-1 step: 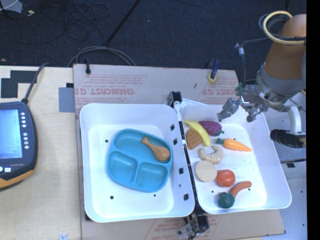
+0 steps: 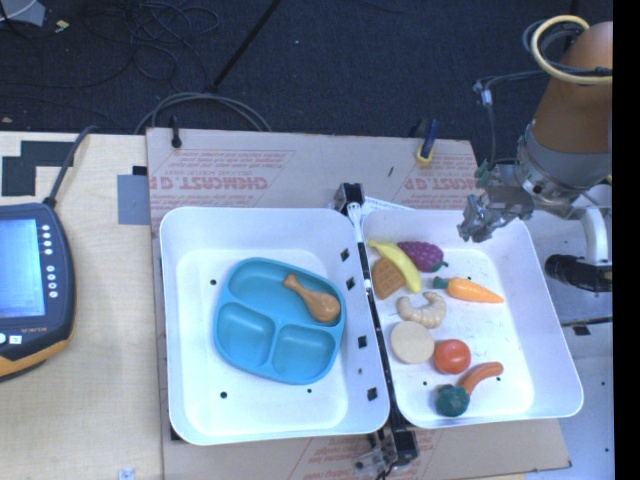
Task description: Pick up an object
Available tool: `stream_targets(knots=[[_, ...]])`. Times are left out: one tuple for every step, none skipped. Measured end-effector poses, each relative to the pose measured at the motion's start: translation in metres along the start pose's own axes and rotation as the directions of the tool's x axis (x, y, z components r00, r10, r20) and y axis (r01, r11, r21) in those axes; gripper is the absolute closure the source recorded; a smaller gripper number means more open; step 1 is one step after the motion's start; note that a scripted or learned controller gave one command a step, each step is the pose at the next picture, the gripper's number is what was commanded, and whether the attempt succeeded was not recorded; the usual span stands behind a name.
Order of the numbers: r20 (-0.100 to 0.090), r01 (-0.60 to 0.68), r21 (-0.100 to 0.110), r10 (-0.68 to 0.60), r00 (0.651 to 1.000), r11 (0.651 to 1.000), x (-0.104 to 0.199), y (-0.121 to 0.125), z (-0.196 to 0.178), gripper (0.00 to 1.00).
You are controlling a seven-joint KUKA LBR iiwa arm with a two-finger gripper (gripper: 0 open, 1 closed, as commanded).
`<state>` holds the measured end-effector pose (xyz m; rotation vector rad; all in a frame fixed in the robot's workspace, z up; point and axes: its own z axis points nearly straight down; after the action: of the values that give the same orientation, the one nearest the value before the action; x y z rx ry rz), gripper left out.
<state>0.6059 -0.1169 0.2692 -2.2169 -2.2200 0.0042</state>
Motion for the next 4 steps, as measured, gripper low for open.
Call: stream_targets(knots=[[0.003, 0.002, -0.021, -0.002, 1.000, 1.000, 0.035, -0.039, -0.257, 1.00], [-0.001, -0.006, 0.010, 0.006, 1.000, 1.000, 0.007, -0.092, -0.138, 1.00], [-0.002, 0.003, 0.010, -0.003, 1.000, 1.000, 0.091, -0.133, -0.018, 1.00], [0.000, -0.003, 0.008, 0.003, 1.000, 1.000, 0.081, -0.123, 0.089, 1.00]])
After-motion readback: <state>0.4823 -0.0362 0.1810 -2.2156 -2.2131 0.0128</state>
